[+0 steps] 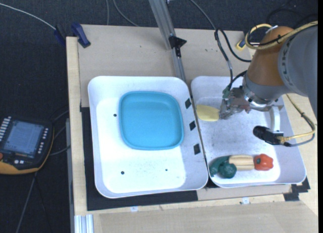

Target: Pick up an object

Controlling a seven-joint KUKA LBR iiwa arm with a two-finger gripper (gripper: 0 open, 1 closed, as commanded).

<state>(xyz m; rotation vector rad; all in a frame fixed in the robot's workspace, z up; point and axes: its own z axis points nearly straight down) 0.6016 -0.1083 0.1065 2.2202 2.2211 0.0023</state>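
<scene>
Two shallow white bins sit side by side on the pale wooden bench [126, 45], both of smooth moulded plastic with rounded corners. The left bin [103, 176] carries a glossy turquoise tray [151, 120], a soft-cornered square that takes up most of its upper half; a few dark specks mark the bare white floor below it. The right bin [222, 138] looks scuffed and greyish across its middle.

The gripper [225, 110] hangs low in the right bin's upper part, below the orange band of the arm [282, 60], and its tip comes right up against a pale yellow, rounded object [207, 113] that lies near the bin's left wall. From here I cannot tell how far the fingers are parted, or whether they have any hold on that yellow piece.

Along the bin's lower edge three things lie in a row, touching or nearly so: a lumpy dark green piece [223, 168], a smooth tan cylinder [241, 162] and a red rounded piece [263, 162]. Between that row and the gripper the bin floor lies open.
</scene>
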